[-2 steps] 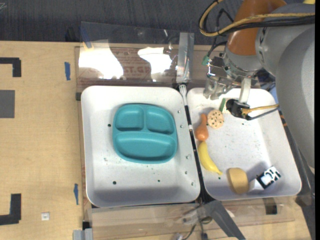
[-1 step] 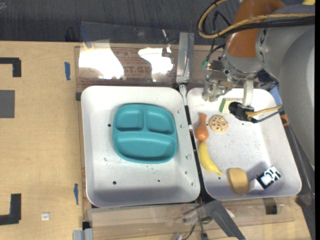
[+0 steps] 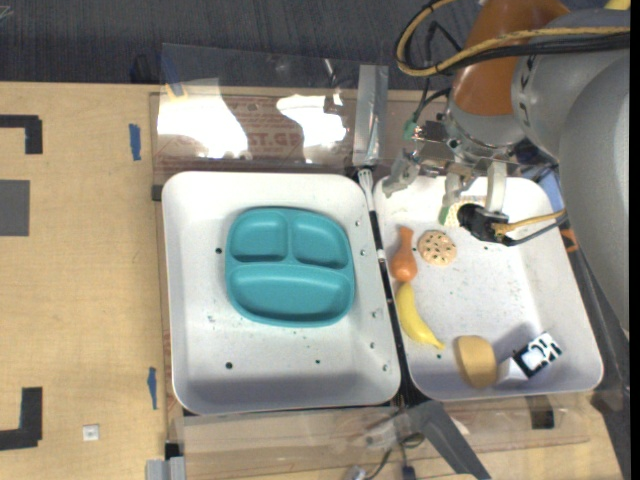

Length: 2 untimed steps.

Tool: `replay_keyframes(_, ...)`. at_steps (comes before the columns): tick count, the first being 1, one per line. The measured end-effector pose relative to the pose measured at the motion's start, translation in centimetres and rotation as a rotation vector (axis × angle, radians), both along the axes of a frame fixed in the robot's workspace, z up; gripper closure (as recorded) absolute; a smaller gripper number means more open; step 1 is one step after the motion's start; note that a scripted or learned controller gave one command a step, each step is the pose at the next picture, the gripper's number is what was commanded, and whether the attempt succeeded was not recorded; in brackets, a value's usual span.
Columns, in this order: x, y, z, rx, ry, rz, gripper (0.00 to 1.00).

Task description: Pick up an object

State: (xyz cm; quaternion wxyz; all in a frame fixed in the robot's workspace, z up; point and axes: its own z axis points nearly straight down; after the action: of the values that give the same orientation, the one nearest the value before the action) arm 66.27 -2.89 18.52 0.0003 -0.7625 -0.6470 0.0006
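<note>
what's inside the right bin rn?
In the right bin: carrot, cookie, banana, tan block, black-and-white cube. The claw and arm cover the bin's far corner; contents there can't be seen.

Fixtures noted: two white bins, teal plate, clear panel, bench markings.

Right bin [image 3: 520,298] directly beneath the gripper [image 3: 452,200]; left bin [image 3: 200,358] alongside, view-left of it, walls touching. Teal divided plate [image 3: 290,268] flat at the left bin's centre, down-left of the gripper. Clear glaring panel [image 3: 250,123] up-left of it. Blue tape [image 3: 134,140] and black corner marks [image 3: 25,133] on the wooden bench [image 3: 70,298], far left.
</note>
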Motion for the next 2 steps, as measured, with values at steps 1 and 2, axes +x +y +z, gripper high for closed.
replay_keyframes(1,0.3,-7.4,-1.8,-0.002,0.0,-0.081,0.0)
replay_keyframes(2,-6.4,-10.8,-9.8,0.0,-0.004,0.16,0.0)
